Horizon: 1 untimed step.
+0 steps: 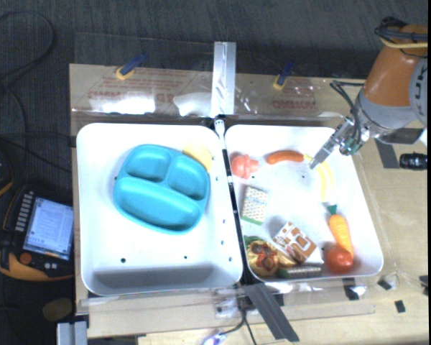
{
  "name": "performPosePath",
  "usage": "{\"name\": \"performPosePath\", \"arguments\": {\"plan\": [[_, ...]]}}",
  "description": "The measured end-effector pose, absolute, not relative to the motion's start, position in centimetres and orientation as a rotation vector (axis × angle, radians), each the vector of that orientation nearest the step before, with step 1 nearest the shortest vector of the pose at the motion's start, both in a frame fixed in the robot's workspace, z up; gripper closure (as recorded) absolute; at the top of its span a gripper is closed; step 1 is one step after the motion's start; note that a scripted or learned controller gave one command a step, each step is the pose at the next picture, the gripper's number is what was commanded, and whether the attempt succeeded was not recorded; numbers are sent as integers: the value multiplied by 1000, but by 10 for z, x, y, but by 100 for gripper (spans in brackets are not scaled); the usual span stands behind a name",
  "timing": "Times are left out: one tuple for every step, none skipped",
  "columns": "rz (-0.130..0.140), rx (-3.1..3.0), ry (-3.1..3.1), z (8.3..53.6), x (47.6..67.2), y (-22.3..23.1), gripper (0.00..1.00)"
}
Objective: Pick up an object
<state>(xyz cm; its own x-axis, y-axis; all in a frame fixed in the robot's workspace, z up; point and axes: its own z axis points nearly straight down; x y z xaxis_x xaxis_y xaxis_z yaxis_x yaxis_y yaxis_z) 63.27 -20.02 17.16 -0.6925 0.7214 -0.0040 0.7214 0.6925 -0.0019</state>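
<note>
Looking down on the surface (pixel 388 214), you see two white bins side by side, and the right bin (pixel 365 192) is your landmark. Your arm (pixel 391 85), grey with an orange band, comes in over the far right corner of that bin. The tool (pixel 322 157) points down and leftward, its tip low over the far part of the bin floor; you cannot tell from this view whether it is spread or pressed together, and nothing is seen pinched in it.

Inside the right bin, a toy sausage (pixel 284 157) lies near the far wall, just left of the tool tip. A yellow banana (pixel 325 180) lies just beside the tip, toward the near side. A pink-red toy (pixel 242 165) sits in the far left corner. A small checkered packet (pixel 254 205) lies along the left wall, mid-bin. A carrot (pixel 339 231) rests by the right wall, with a red tomato (pixel 337 259) touching its near end in the near right corner. A brown-and-white box (pixel 294 241) and a pizza-like toy (pixel 262 257) crowd the near side.

Left of the right bin, the left bin (pixel 93 192) holds a blue divided plate (pixel 161 187), with a small yellow piece (pixel 197 154) at the plate's far right edge.
</note>
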Motion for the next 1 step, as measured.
{"name": "performPosePath", "arguments": {"plan": [[-3, 1710, 2636, 204, 512, -174, 100]]}}
